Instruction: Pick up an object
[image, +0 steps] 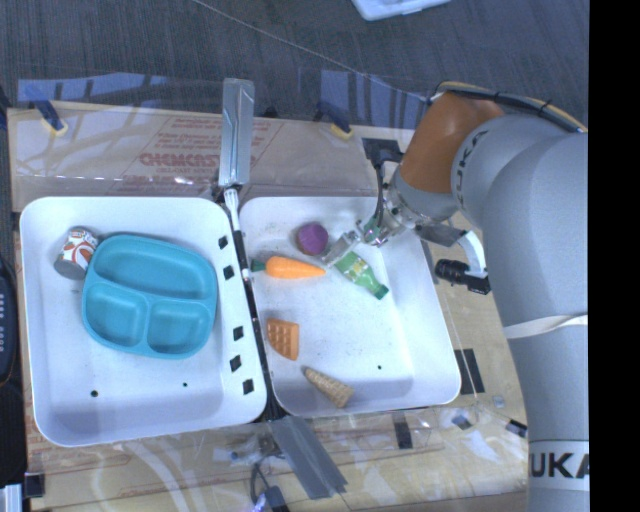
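My gripper (362, 238) hangs low over the far part of the right bin (420, 340), below the arm's orange band. It sits just above the upper end of a green packet (362, 274), which lies flat on the bin floor. I cannot tell whether it touches the packet. A purple ball (312, 238) rests just left of the gripper. An orange carrot (293, 267) lies beside the ball, near the bin's left wall. Nearer the front lie an orange waffle piece (283, 338) and a tan ice-cream cone (328, 386).
The left bin (60, 390) holds a blue divided tray (150, 295) and a small round white-and-orange object (74, 250) at the tray's far left corner. A grey divider (236, 130) stands behind the seam between the bins. The arm's grey body fills the right side.
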